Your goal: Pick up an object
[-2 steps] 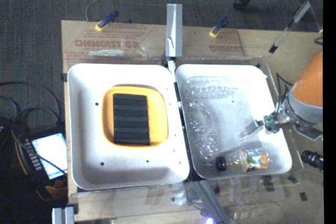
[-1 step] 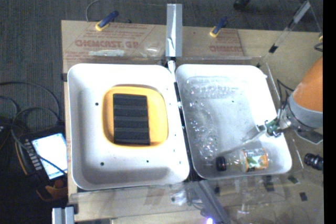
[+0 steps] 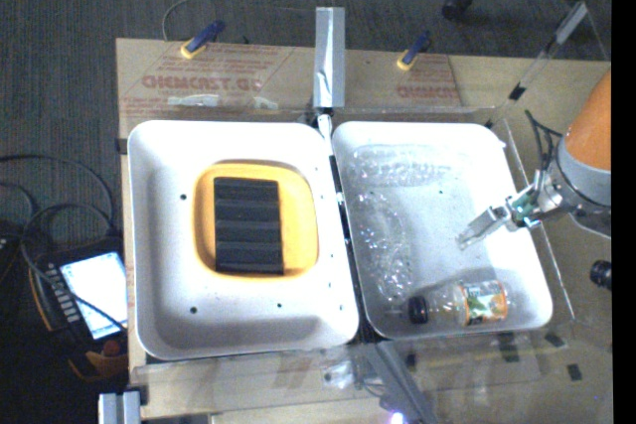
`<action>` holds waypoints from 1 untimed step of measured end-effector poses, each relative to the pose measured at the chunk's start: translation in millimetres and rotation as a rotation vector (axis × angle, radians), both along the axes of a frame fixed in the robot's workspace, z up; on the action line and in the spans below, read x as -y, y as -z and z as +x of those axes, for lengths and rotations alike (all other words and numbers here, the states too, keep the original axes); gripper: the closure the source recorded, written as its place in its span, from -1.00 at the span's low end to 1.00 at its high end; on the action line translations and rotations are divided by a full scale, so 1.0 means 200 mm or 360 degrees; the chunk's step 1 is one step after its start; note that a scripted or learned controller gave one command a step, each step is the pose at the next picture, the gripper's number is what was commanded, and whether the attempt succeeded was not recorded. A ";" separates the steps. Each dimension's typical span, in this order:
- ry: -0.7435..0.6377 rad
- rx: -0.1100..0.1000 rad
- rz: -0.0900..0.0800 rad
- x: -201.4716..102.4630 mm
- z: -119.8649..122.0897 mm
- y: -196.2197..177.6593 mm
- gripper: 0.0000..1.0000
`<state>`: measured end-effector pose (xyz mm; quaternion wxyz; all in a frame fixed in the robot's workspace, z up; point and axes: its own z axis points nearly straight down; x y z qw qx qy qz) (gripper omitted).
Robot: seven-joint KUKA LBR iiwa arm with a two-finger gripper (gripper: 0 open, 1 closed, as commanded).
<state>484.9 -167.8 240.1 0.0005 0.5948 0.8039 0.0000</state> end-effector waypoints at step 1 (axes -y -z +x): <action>-0.0090 0.0020 -0.0006 0.12 0.02 0.74 -1.00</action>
